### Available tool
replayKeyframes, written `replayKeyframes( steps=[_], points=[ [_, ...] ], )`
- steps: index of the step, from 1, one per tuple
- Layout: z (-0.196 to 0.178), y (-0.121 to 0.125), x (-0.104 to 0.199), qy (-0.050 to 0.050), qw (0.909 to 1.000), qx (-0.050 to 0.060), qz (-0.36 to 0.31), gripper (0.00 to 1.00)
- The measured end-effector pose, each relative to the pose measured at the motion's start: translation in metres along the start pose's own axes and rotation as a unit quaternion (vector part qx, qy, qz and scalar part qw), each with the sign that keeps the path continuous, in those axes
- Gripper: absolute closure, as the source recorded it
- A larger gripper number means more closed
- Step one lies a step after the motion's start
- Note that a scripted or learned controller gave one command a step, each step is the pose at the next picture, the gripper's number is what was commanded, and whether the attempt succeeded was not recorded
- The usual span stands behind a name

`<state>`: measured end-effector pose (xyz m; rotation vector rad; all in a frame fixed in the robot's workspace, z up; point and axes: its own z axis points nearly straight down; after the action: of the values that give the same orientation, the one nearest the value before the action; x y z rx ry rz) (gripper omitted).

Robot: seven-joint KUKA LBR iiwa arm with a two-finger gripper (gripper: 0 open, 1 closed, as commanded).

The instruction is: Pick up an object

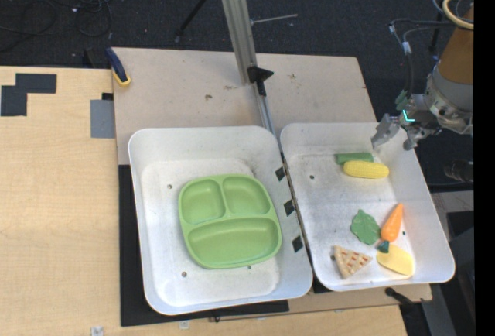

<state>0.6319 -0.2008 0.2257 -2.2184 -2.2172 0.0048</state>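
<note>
Gripper (396,133) spread (holding nothing) above right bin (325,265) of toy food, green tray (229,220) in left bin (155,249)

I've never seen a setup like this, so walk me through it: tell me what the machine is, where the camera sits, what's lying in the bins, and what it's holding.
One camera looks down at a slant from above a bench. The machine is a robot arm reaching in from the right; its hand has two fingers and hovers over the right bin's top corner with nothing between its fingers. That bin contains toy food: a yellow corn cob, a green leafy piece, an orange carrot, a pizza slice and a yellow wedge. The left bin holds a green divided plate. A metal post stands behind the bins.
</note>
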Motion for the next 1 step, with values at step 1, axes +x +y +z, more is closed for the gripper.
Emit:
replayKeyframes(
  steps=[1],
  points=[
    [-0.0022, 0.0010, -0.0001, 0.000, 1.0000, -0.002, 0.000, 0.00]
  ],
)
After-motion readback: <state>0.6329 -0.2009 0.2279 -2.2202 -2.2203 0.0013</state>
